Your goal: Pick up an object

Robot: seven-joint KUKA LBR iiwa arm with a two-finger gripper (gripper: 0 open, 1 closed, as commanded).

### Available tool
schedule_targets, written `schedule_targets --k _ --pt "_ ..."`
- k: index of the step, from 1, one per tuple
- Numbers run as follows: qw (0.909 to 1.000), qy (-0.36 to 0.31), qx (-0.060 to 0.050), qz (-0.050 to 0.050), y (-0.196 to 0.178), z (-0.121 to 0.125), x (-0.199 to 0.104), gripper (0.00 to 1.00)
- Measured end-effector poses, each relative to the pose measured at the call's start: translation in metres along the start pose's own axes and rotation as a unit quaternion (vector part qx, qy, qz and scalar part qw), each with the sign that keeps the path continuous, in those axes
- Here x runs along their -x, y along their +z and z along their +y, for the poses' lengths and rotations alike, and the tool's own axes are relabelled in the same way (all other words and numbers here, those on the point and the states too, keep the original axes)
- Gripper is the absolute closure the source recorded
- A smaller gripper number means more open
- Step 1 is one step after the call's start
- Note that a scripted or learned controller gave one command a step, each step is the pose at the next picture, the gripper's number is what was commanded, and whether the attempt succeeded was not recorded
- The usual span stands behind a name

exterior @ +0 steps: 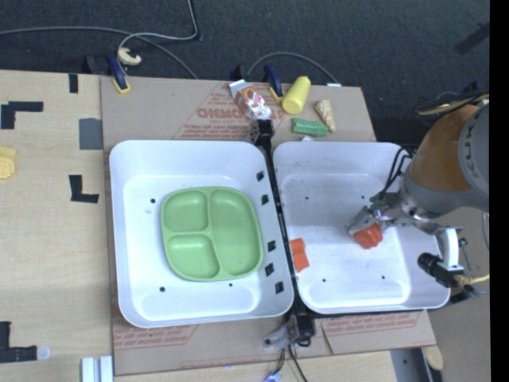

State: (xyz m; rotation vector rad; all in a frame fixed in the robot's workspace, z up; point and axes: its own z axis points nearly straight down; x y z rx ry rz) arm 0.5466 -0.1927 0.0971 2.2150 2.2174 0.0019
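**Operator:** What am I looking at, biggest things first?

**Observer:** You have the cardboard-covered bench (318,110) with two white bins side by side. The left bin (135,173) holds a green divided plate (211,234) lying flat near its middle. The right bin (334,165) has the arm (445,165) reaching into it from your right, its orange band above the wrist.

**Operator:** And the gripper?

**Observer:** You'll find the gripper (367,228) low over the right bin's floor, toward its right half. A small red-orange object (367,237) sits right at its tip. From this slanted view I cannot tell whether the fingers are spread or pressed together, nor whether that object is pinched between them or just lying under them.

**Operator:** Anything else in that bin?

**Observer:** Yes, you have an orange block (298,255) against the bin's left wall, well apart from the gripper.

**Operator:** Outside the bins?

**Observer:** Behind them on the cardboard, look for a yellow bottle-shaped toy (296,95), a green piece (309,126) just beside it, a tan piece (325,114), and a small printed packet (251,99).
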Motion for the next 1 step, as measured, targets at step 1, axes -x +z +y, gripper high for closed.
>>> schedule_targets --k 1 --pt "1.0000 -0.002 -0.003 0.003 -0.0879 0.0100 -0.1201 1.00"
